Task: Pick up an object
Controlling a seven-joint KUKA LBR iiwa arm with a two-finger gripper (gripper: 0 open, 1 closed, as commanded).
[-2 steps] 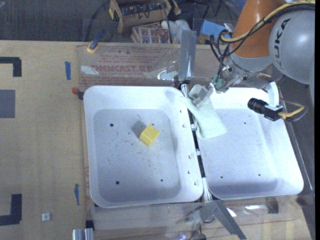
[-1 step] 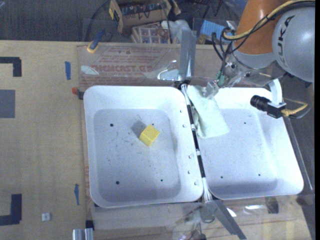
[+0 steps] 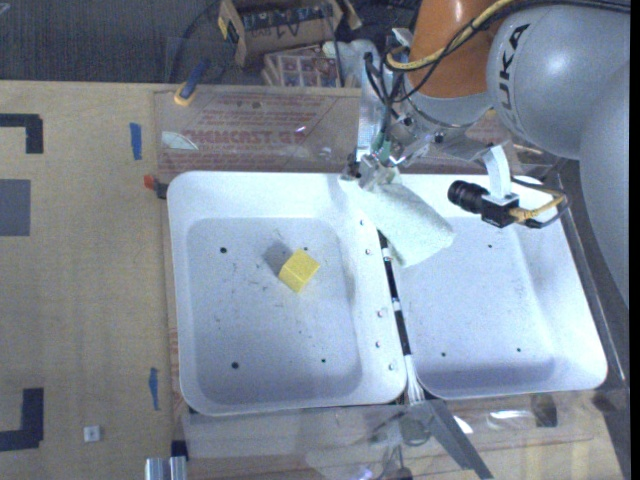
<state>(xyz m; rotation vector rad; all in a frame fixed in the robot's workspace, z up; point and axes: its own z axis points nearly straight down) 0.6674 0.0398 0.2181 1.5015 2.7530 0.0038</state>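
A small yellow block (image 3: 298, 270) lies near the middle of the left bin (image 3: 190, 298), tilted a little. My gripper (image 3: 373, 172) hangs over the back end of the divide between the two bins. It is shut on the top edge of a white, soft-looking sheet (image 3: 412, 228). The sheet droops from the fingers down and to the right, over the back left corner of the right bin (image 3: 520, 308). The yellow block sits well to the left of the gripper and in front of it, untouched.
A small black unit with yellow cable (image 3: 482, 200) juts from the wrist over the right bin. A clear plastic panel (image 3: 260, 133) and cardboard boxes (image 3: 280, 13) stand behind the bins. Wooden bench (image 3: 80, 268) stretches to the left.
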